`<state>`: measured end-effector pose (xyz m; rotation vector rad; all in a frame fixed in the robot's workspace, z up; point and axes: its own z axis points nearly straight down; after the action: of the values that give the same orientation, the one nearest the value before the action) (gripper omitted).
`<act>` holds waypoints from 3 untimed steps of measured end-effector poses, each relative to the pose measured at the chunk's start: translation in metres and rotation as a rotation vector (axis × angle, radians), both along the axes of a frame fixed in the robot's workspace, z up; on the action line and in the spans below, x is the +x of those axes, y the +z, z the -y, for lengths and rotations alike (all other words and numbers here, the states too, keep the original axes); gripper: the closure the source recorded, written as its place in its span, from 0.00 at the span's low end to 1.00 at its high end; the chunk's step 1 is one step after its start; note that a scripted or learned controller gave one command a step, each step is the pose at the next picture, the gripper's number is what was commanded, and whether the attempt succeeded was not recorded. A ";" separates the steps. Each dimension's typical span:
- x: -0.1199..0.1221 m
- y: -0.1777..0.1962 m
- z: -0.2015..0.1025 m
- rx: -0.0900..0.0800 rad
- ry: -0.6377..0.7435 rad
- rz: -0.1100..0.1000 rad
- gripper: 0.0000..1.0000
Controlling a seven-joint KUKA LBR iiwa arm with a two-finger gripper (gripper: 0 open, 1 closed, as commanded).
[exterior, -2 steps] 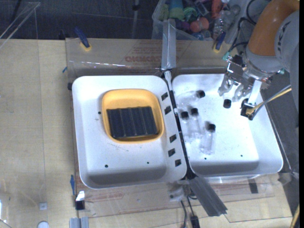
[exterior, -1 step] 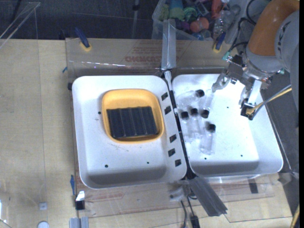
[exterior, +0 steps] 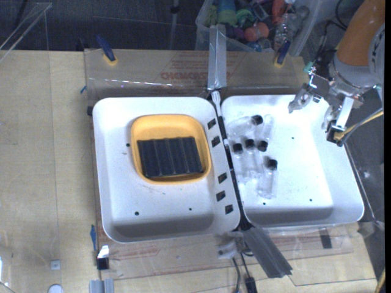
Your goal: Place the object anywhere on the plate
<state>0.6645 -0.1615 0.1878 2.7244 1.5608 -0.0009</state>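
Right now the claw (exterior: 317, 112) hangs over the far right corner of the right bin (exterior: 342, 194), its 2 fingers spread apart with nothing between them. The task's things, a cluster of small clear bottles with black caps (exterior: 253, 151), lie toward the left wall of that same bin, near the divider between the 2 bins. So the bottles sit to the left of the claw and a little toward the near edge, well apart from it.

The cluster runs roughly from the far edge toward the near edge of the bin. Individual bottles are transparent and hard to separate, so which way each one's long axis points cannot be told with confidence; the black caps are the clearest cue.

The target, a yellow plate (exterior: 139, 130) carrying a dark ribbed insert (exterior: 170, 156), rests in the middle of the left bin (exterior: 110, 212), further left beyond the bottles. By my reading, the coming move turns on that line: claw, bottles and plate follow one another from right to left, so the arm must travel left to reach a bottle, then on over the divider.
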 end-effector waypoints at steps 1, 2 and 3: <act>0.003 0.026 0.048 -0.001 0.135 0.002 0.00; 0.003 0.042 0.052 -0.001 0.324 0.002 0.00; 0.004 0.067 0.050 -0.002 0.536 0.003 0.00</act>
<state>0.6686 -0.2119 0.2552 2.2116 2.2237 0.0027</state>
